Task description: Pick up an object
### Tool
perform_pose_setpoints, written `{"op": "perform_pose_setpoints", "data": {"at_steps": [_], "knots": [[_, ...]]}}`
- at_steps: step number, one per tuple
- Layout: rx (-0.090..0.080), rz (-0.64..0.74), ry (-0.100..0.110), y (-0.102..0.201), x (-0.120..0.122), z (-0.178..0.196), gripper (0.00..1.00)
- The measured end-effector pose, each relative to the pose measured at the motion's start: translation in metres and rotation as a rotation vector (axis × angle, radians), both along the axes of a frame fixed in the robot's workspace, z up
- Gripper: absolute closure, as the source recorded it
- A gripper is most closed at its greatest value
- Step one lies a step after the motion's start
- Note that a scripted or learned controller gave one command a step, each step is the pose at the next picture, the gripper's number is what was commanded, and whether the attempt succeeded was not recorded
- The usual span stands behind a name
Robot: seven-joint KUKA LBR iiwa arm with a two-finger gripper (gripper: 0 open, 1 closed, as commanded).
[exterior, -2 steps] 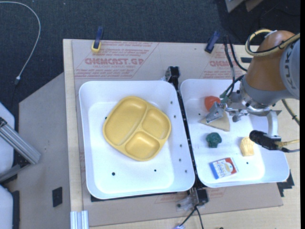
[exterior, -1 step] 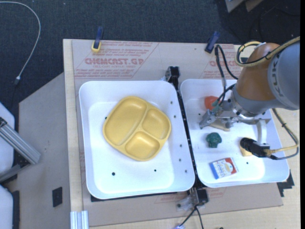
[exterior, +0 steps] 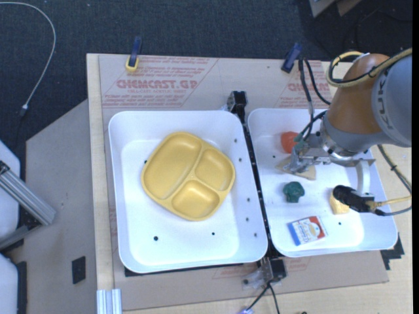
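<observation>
My gripper (exterior: 302,158) hangs low over the left part of the right bin (exterior: 366,241). It sits right above a pale tan piece (exterior: 292,168) on the bin floor. Just behind it lies an orange-red object (exterior: 289,140), partly covered by the gripper. A dark green lump (exterior: 293,191) rests a little in front of the gripper, apart from it. Nearer the front edge lies a small red, white and blue packet (exterior: 306,229). A yellow block (exterior: 338,207) sits to the right of the green lump.
The left bin (exterior: 131,234) holds a yellow divided plate (exterior: 188,175) near its middle. A black clamp (exterior: 237,101) sits at the back where the two bins meet. The arm's orange band (exterior: 357,103) looms over the right bin's back right.
</observation>
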State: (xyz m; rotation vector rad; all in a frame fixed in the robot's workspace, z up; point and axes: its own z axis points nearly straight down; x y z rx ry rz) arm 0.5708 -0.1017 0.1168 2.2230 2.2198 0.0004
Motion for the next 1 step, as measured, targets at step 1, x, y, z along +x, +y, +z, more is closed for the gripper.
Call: {"op": "perform_pose_setpoints", "data": {"at_steps": [1], "knots": [[-0.002,0.002,-0.006,-0.0022,-0.0043,0.0622,1.00]]}}
